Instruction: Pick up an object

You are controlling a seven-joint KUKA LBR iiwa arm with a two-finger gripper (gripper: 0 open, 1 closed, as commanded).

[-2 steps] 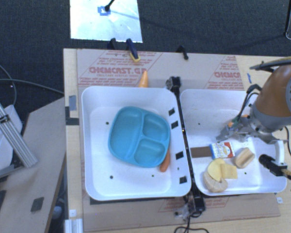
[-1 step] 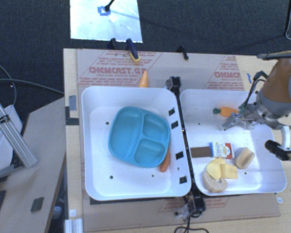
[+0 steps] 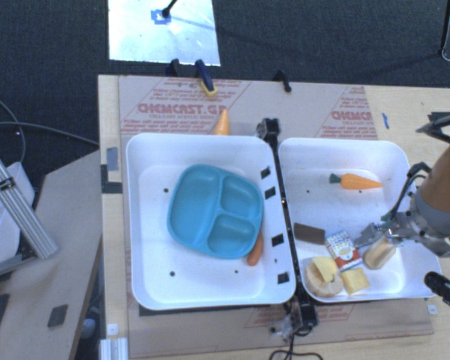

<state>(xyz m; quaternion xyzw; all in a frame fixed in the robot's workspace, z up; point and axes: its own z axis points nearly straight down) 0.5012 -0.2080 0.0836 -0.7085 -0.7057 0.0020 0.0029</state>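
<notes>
Dark carpet surrounds the bench, and on its brown sheet we can read "CHEMCAST" printed upside down twice, once behind each of the two white bins; a further letter or two follow, too faint for us to settle. From the camera view, the left bin holds a blue divided plate with an orange carrot-like piece tucked against its near edge. The right bin holds a toy carrot near the back, a dark flat block by the divider, and a front cluster: a small red-and-white carton whose print is too small to read, pale yellow cheese-like pieces and a tan bread roll. The gripper sits low at the right of that cluster, just above the roll; whether it is apart or together we cannot tell. We judge the arm to be in the reaching step, with nothing lifted yet. Next we would need a clean closure on a single item, most likely the roll, without crowding the carton beside it, then a straight lift.
</notes>
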